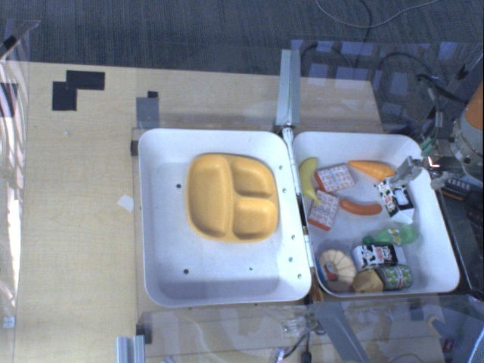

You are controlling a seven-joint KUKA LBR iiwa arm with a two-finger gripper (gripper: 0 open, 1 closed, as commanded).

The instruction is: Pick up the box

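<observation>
White bins, two of them side by side: left bin (151,225) carries one yellow divided tray (231,197), right bin (446,271) carries everything else. Gripper (406,171) comes in from the right, hanging over the right bin's upper right part; can't tell how far apart its parts are or whether anything is caught there (too small, blurred), and the black-and-white carton (395,200) just below it looks loose in the bin, though contact can't be ruled out.

Task thing is a box, and there are two candidates, both red-and-white patterned: upper box (334,178) and lower box (323,209), near each other, corners almost touching. Both lie to the gripper's left, across the bin, with the orange carrot (371,169) and red sausage (361,207) between. Upper box sits roughly level with the gripper, long axis running left-right with a slight tilt; lower box sits left and below, long axis closer to up-down, tilted. Upper one is nearer, so probably the easier target; coming move is a leftward travel, then a descent with the grip across the short side.

Other counts: one banana (306,178) left of the boxes, one green bottle (393,237), one dark can (375,256), one green-labelled can (395,278), two bread-like pieces (337,266) lower left.
</observation>
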